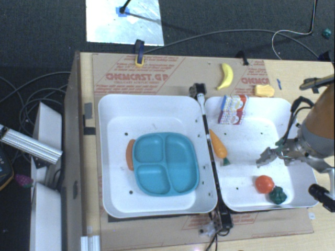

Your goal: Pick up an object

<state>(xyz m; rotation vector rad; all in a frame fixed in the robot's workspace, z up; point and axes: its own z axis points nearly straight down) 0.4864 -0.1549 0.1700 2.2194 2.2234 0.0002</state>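
Red print on the brown cardboard sheet (157, 72) under the bins reads "CHEMCAST GP" as best we can make out. The small red-and-white printed carton (232, 109) bears lettering too small to read. In the right white bin (246, 205) we note a round red plastic tomato (265, 183) touching a dark green lumpy toy vegetable (278, 195). The gripper (266, 157) hangs above the tomato in the picture, near it, apart; open or closed, we cannot tell. An orange toy carrot (218, 145) lies by the divider.
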